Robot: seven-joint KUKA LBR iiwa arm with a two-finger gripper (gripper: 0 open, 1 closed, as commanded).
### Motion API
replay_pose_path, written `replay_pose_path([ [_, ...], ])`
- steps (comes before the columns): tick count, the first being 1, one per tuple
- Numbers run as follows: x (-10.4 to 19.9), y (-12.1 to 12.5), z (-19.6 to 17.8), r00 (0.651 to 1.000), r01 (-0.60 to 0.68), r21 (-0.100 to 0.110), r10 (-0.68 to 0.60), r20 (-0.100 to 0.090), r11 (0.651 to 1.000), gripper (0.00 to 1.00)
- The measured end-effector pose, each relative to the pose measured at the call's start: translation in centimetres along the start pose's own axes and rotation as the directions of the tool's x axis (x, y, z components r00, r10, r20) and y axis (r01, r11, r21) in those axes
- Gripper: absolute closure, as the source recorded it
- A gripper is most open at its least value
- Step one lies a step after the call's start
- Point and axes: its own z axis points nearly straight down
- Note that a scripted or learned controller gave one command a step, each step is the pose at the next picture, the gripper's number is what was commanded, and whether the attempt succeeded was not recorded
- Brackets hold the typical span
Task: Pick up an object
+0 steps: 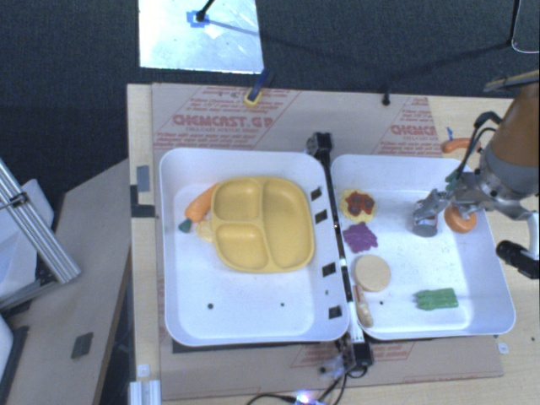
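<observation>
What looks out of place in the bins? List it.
The toy carrot in the left bin lies wedged against the yellow divided plate, partly under its rim, rather than in a compartment. Nothing looks spilled or damaged.

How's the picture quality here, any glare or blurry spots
In the camera view, lighting is even and soft; the silver sheet beyond the bench shows bright glare; the gripper and arm at the right look slightly blurred; the yellow divided plate and green toy are fairly sharp, with faint shadows.
</observation>
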Motion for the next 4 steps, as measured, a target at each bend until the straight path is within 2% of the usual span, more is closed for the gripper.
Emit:
replay_pose_path([
  [1, -0.6, -0.6, 5.9, 1.000, -0.001, 0.002, 0.001, 0.000, 1.000, 0.00],
  [2, -0.5, -0.3, 8.2, 1.000, 0.001, -0.008, -0.001, 0.001, 1.000, 0.00],
  [3, -0.8, 0.0, 6.9, 1.000, 0.001, -0.019, 0.000, 0.010, 1.000, 1.00],
  [4, -0.5, -0.1, 0.5, 1.000, 0.003, -0.010, -0.003, 0.003, 1.000, 1.00],
])
